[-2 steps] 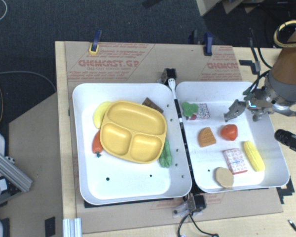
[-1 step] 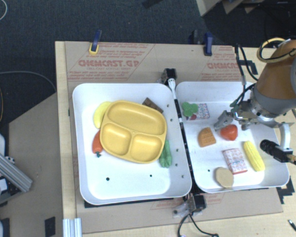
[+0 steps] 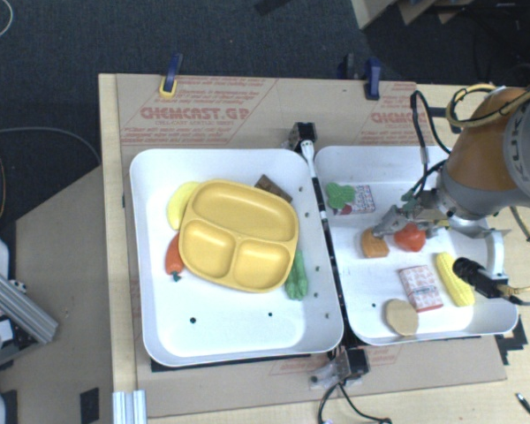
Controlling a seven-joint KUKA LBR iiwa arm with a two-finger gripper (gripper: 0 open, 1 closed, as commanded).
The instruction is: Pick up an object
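Red tomato [image 3: 410, 238]: sits in the right bin [image 3: 371, 316], mid-bin, directly under the arm's wrist; it looks like the target.
Claw [image 3: 405, 222]: low over the tomato, its tip touching or nearly so; whether it is spread or pinching, I cannot tell from this slant.
Orange piece [image 3: 375, 244]: just left of the tomato, close enough to be nudged.
Other neighbours: green toy [image 3: 340, 194] toward the far wall, corn [image 3: 455, 279] and pink packet [image 3: 420, 288] nearer the front, tan disc [image 3: 402, 316] at the front edge.
Left bin [image 3: 150, 263]: holds a yellow tray [image 3: 238, 235], well apart from the work.
Risk: a round, smooth tomato probably rolls or squirts sideways if the claw closes off-centre, and it may knock the orange piece.
Desk [image 3: 115, 193]: carries both bins side by side.
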